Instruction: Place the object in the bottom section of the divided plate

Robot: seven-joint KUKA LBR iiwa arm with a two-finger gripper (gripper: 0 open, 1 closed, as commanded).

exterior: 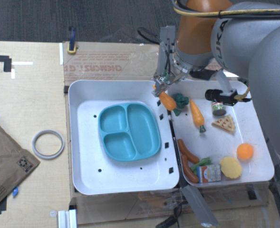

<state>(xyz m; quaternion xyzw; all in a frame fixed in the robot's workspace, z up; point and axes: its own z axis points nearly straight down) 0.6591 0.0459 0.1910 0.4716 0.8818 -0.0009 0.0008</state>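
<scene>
A teal divided plate (155, 141) lies in the left white bin (82, 175), with its small bottom section (120, 147) bare. My gripper (159, 88) hangs over the wall between the two bins, just beyond the plate's far right corner. It is shut on the thick end of a small orange toy carrot (167, 101). The carrot slants down to the right, and its green top (180, 100) points into the right bin (261, 127).
The right bin holds a second carrot (197, 114), a small can (218, 109), a pizza wedge (224, 124), an orange ball (245, 151), a lemon (231, 167), two sausages (187, 152) and a small carton (209, 173). A tape ring (48, 143) and a cardboard box (2, 163) lie to the left.
</scene>
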